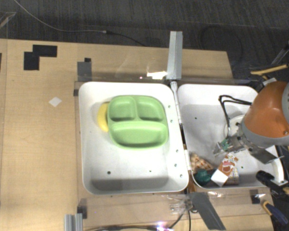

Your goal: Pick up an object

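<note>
Starting at six o'clock: pale wooden bench top (33,167), smooth, faintly grained, black square marks toward eleven o'clock. Resting on it, two shallow white plastic bins, side by side, rounded corners, thin raised rims, split by a grey metal post (175,57) at twelve o'clock. In the right white bin (202,105), along its six o'clock rim, a small heap: dark teal rounded lump (202,177), brown crumbly cluster (199,161), red-and-white printed packet (226,171), all touching or just beside each other. Just past the packet, two-finger gripper (227,146) of the grey arm with orange band (267,114), low over the bin floor; cannot tell how the jaws stand. Bare floor toward eleven o'clock. In the left white bin (101,177), green three-compartment plastic tray (137,121), matte, overlapping a yellow rounded piece (102,117) at nine o'clock; open floor toward six. Farthest, dark ribbed floor (111,8).
</note>
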You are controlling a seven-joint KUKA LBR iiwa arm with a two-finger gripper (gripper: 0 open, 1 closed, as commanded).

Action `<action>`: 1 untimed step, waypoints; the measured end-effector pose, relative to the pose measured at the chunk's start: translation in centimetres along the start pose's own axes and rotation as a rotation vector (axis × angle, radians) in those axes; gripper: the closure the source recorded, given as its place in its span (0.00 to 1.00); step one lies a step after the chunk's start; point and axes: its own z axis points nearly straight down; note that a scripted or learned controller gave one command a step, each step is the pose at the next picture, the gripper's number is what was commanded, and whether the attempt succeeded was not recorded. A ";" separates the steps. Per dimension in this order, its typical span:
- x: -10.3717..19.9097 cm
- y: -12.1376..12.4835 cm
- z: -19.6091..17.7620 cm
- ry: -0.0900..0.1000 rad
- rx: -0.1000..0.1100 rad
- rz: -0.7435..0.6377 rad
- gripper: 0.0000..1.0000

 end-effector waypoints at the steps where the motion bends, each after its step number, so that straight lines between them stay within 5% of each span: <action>1: -4.5 -1.7 1.2 0.007 0.010 -0.119 1.00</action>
